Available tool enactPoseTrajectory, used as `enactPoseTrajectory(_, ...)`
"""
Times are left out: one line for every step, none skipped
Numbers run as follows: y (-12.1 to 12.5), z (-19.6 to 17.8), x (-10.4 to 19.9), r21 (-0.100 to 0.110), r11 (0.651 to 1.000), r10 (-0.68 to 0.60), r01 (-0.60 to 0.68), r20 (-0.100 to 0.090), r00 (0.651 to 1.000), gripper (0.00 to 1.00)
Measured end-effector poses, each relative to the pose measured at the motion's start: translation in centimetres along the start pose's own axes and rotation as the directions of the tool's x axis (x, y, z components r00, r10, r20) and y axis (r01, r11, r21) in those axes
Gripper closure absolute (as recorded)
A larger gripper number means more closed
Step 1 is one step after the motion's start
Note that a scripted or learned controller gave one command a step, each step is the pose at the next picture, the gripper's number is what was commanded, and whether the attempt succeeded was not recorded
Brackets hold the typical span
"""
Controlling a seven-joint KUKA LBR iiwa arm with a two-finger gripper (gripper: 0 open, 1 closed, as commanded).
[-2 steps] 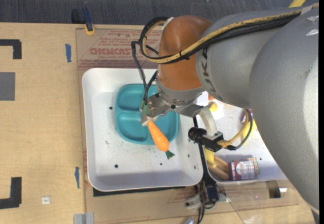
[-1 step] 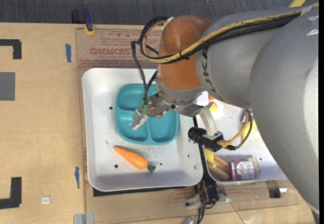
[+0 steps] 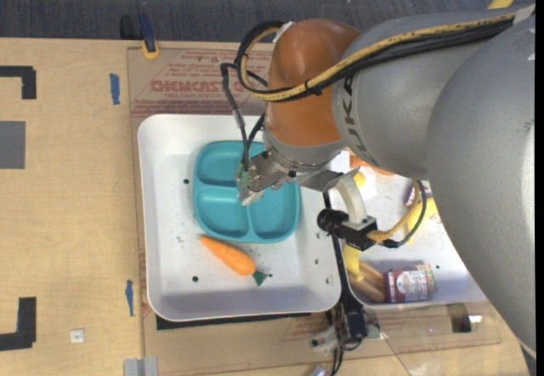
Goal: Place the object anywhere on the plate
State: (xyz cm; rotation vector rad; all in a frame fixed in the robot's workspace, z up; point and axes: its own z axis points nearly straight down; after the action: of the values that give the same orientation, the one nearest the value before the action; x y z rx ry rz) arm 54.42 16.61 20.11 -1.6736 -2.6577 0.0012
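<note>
A tapered orange carrot (image 3: pixel 228 254) lies beside the glossy blue compartmented plate (image 3: pixel 223 189).

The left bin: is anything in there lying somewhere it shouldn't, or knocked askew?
The toy carrot lies on the floor of the left bin, just below the blue divided plate, not on it. It rests at a slant, its green tip toward the bin's lower right. The plate itself sits flat. Nothing looks spilled or broken.

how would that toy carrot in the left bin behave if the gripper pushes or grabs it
The toy carrot is tapered and round, so it would probably roll or pivot when pushed. It looks like smooth plastic, likely light, stiff and a bit slippery. It lies flat on the bin floor beside the plate.
</note>
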Motion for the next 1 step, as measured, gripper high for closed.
enactPoseTrajectory(4.77, 3.6, -7.17, -0.005, 0.969, 0.245, -0.245, 0.003, 0.969, 1.0)
